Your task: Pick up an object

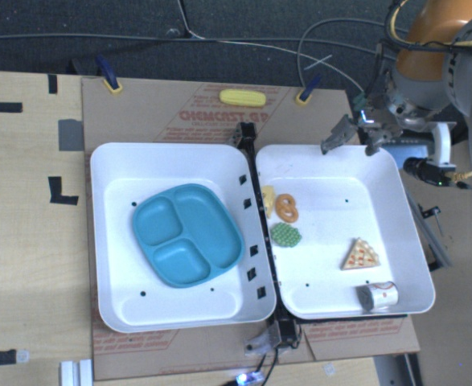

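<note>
White right bin (404,215) holds 5 loose candidates (pretzel (287,208), pizza slice (361,255)) spread for easy access; end effector (353,135) hovers open and empty over its far rim.

Counts, this frame. Shallow white plastic bins: two, sitting side by side, left bin (107,215) and right bin (412,240).

Left bin is holding one blue three-compartment plastic tray (187,233).

Right bin is holding five items:
- one brown toy pretzel (287,208)
- one pale yellow piece (268,199)
- one green leafy toy (285,235)
- one toy pizza slice (360,255)
- one grey-and-white cylinder (378,296)

One yellow oblong object (242,98) is lying on the cardboard sheet (155,111).
</note>
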Robot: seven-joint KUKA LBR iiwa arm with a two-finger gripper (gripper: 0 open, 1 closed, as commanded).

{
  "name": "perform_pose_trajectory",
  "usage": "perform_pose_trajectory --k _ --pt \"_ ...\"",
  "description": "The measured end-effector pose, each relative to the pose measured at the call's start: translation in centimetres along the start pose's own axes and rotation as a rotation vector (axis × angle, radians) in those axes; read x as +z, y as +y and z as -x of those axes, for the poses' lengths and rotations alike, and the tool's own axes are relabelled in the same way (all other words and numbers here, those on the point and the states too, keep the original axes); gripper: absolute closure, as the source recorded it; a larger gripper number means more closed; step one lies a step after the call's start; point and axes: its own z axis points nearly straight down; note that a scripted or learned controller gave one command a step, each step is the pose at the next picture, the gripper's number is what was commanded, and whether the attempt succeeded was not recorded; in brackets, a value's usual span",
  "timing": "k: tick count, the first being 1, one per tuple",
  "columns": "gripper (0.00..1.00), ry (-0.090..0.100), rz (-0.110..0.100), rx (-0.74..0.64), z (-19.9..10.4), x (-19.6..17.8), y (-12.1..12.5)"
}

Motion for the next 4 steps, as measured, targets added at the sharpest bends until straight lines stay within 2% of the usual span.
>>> perform_pose_trajectory --k 2,3,4 --pt "0.00 -0.001 -0.004 0.000 -0.5 12.4 -1.0" --pt "0.00 -0.002 0.000 -0.001 -0.6 15.2 -1.0" --pt "1.00 -0.003 0.004 -0.002 -0.6 14.0 -0.9"
